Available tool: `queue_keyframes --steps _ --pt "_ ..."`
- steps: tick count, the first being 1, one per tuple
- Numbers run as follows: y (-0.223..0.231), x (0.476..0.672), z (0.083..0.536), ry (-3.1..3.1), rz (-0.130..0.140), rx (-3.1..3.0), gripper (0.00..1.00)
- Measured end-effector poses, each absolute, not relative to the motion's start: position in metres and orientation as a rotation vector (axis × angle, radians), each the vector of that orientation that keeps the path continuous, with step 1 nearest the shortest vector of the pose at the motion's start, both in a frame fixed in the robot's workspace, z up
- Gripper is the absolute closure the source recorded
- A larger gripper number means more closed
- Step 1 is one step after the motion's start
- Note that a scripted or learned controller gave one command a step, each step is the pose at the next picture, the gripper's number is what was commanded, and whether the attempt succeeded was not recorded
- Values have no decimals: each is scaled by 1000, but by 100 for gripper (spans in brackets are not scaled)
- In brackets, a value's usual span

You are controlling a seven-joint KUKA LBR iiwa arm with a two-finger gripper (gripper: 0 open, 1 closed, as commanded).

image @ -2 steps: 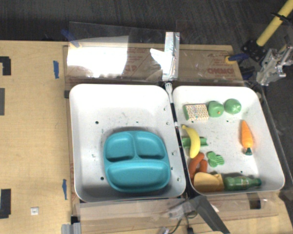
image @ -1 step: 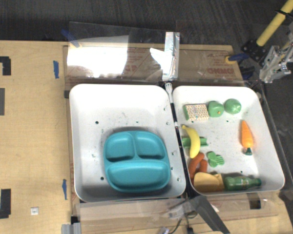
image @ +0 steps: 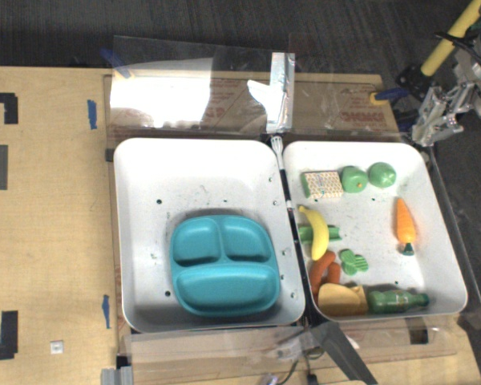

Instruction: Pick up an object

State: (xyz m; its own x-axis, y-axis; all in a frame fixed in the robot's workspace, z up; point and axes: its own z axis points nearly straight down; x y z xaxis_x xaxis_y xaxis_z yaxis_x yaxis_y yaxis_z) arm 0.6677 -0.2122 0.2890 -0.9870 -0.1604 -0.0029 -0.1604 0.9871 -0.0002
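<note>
The right bin [image: 444,215] holds toy food. Along its far side lie a patterned cracker block [image: 322,184] and two green apples [image: 353,180] [image: 381,174]. A carrot [image: 405,223] rests near the right wall. A banana [image: 316,231] lies over a green piece by the left wall, with a small green item [image: 353,261] and a red-orange sausage [image: 325,269] below it. A yellow wedge [image: 342,299] and a green bottle [image: 395,300] sit at the near edge. My gripper [image: 439,120] hangs outside the bin, beyond its far right corner, away from every object.
The left bin [image: 136,215] carries a teal divided tray [image: 223,265] in its near half. A clear plastic sheet [image: 200,95] and a metal post [image: 279,91] stand behind the bins. Brown board lies to the left.
</note>
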Motion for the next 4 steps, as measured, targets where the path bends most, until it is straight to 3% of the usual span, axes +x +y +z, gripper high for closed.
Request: queue_keyframes --steps 1,2,3,4 --pt "-218 669 355 3117 -6 -225 100" --pt "-214 667 302 3129 2 -252 100" --pt "-223 668 366 3109 -9 -327 100" --pt "-222 668 313 3122 3 -324 100"
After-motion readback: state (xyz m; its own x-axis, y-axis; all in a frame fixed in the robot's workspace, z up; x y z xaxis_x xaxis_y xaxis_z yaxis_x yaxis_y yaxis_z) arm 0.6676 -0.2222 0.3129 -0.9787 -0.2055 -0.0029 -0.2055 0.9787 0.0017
